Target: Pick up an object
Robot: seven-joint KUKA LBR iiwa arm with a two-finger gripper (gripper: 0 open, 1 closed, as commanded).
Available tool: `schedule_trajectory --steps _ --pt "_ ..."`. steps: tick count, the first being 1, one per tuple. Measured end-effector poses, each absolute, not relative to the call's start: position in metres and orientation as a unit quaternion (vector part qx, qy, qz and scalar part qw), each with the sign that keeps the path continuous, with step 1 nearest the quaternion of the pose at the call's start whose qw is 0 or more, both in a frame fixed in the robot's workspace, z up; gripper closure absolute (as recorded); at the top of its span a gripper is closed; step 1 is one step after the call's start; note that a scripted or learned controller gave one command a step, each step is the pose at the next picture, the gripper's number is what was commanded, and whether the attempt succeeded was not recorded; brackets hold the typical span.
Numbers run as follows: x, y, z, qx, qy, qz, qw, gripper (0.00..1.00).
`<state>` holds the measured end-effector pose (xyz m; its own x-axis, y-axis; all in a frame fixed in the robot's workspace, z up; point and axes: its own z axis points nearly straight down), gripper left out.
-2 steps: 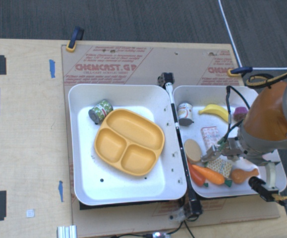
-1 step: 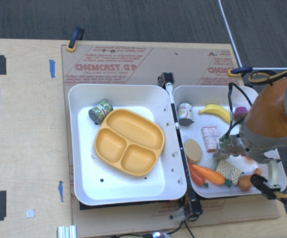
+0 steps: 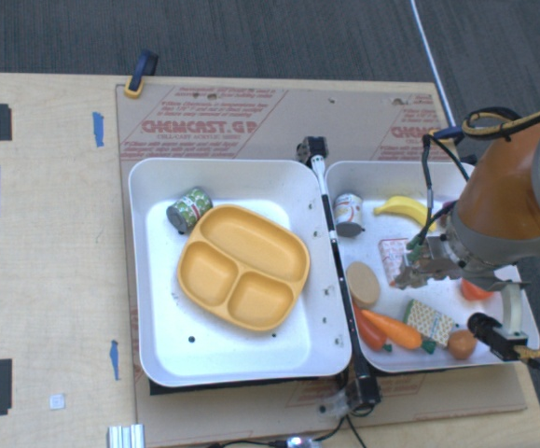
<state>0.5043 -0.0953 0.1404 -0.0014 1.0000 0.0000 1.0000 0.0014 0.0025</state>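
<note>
My gripper (image 3: 417,271) hangs low over the middle of the right bin (image 3: 381,168), just above a pink card (image 3: 393,248) on the bin floor. Around it lie a banana (image 3: 402,209) at the back, a small white can (image 3: 348,213), a tan oval piece (image 3: 364,284) to its left, a carrot (image 3: 388,329) and a patterned block (image 3: 430,322) in front. A small brown ball (image 3: 462,344) and an orange-red piece (image 3: 475,291) lie to the right, partly under the arm. I see nothing held in the gripper.
The left bin (image 3: 139,250) holds a yellow divided plate (image 3: 242,267) and a green can (image 3: 189,209) at its back left. A black divider (image 3: 330,241) runs between the bins. Both bins rest on a cardboard sheet (image 3: 251,119).
</note>
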Motion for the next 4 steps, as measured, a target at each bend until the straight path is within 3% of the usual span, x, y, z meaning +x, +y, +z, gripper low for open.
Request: schedule_trajectory --steps 1,2,3,4 --pt "0.504 -0.096 0.140 0.707 0.707 0.0007 0.001 0.00" --pt "0.565 -0.131 0.086 0.707 0.707 0.0011 0.002 0.00" --pt "0.598 -0.091 0.086 0.706 0.708 0.0013 0.001 0.00" --pt "0.600 -0.092 0.097 0.706 0.708 0.0022 0.004 1.00"
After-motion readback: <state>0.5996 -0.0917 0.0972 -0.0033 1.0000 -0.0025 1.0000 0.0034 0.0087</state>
